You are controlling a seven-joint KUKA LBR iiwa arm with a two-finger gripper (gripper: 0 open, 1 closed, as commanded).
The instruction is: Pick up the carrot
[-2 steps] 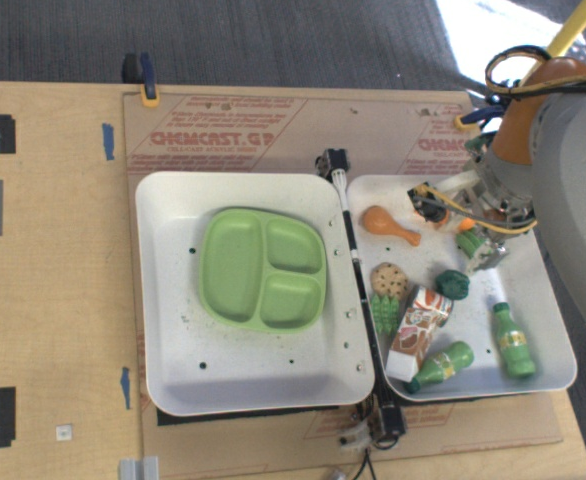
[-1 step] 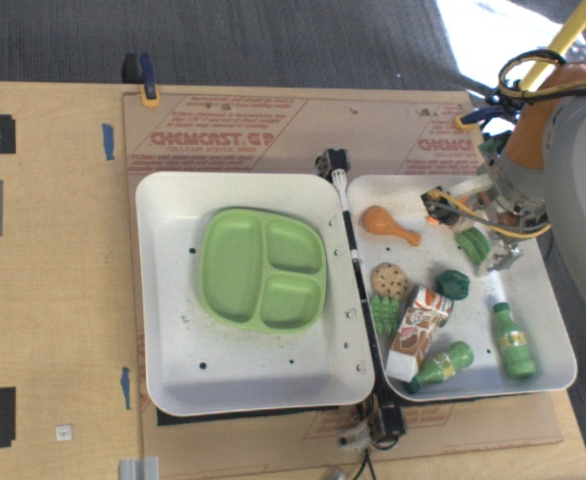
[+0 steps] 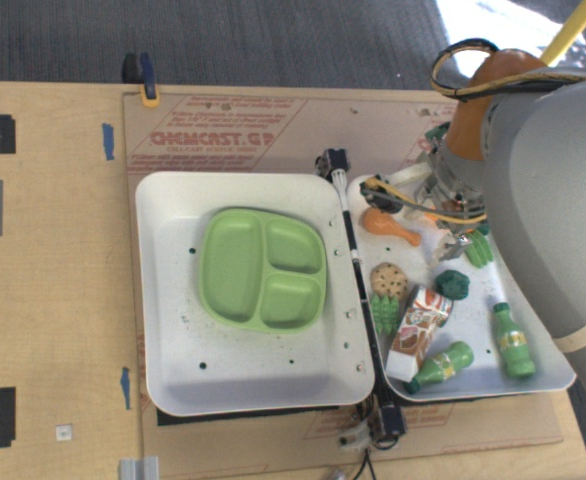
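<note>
The carrot [image 3: 389, 225] is a small orange piece lying at the back of the right bin [image 3: 548, 368], close to the divider between the bins. My gripper [image 3: 450, 226] hangs over the back of that bin, just right of the carrot, under the orange band and a tangle of cables. The wrist and cables hide its lower end. Nothing visibly links the carrot to the gripper.
In the right bin lie a cookie [image 3: 388, 279], a ridged green piece [image 3: 384, 314], a carton [image 3: 422, 330], two green bottles [image 3: 443, 363] [image 3: 514, 340], a dark green lump [image 3: 453, 284] and a green item [image 3: 478, 249]. A green divided plate [image 3: 265, 268] sits in the left bin [image 3: 163, 298].
</note>
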